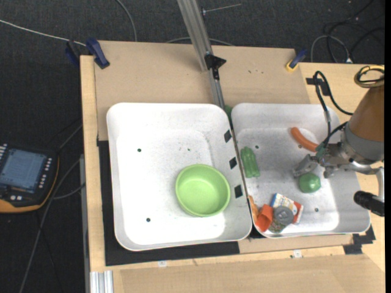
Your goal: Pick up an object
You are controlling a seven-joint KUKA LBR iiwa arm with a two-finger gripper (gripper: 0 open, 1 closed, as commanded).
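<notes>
My gripper [314,168] hangs over the right side of the right bin [269,118], reaching in from the right. Its fingers look spread open, and nothing is visible between them. A small round green object [310,183] lies just below the fingertips, close to them or touching them. An orange carrot-shaped piece [303,137] lies behind the gripper. A long green object [249,162] rests near the bin's left wall. At the front of this bin a colourful packet [288,206], an orange piece [264,216] and a grey round thing [282,216] sit bunched together.
The left bin [140,133] holds a light green bowl [203,190] at its front right. A metal pole [194,23] slants down to the gap between the bins. Cables run at the right behind the arm.
</notes>
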